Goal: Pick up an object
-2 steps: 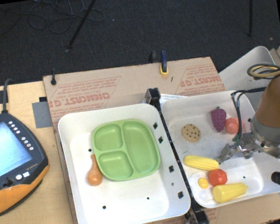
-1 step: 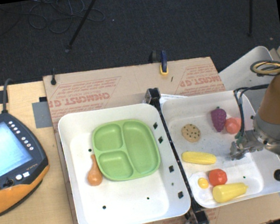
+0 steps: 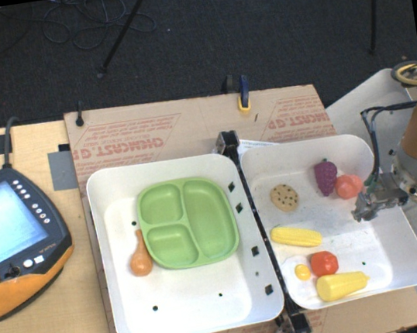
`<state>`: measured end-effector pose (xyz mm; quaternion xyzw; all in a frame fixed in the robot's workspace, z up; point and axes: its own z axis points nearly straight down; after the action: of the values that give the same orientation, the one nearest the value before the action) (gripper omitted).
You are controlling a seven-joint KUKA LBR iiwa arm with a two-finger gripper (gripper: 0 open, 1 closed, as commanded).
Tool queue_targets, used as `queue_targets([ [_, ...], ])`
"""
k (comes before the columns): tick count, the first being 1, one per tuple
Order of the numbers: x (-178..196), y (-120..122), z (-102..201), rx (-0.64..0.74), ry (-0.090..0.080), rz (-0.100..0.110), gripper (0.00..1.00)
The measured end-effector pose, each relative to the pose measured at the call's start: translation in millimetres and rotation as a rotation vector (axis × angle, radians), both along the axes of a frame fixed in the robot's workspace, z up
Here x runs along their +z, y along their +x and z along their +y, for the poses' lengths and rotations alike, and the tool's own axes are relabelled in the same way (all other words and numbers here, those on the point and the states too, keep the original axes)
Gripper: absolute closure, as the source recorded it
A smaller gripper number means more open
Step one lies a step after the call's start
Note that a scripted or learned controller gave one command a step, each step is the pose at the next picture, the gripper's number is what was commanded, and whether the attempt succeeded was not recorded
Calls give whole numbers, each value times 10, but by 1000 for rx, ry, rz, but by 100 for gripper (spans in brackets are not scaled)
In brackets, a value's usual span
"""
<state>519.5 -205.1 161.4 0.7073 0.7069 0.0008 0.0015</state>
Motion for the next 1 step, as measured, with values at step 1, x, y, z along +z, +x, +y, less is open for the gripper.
queue_targets([
  [1, 636, 20, -32, 1, -1, -1, 100],
])
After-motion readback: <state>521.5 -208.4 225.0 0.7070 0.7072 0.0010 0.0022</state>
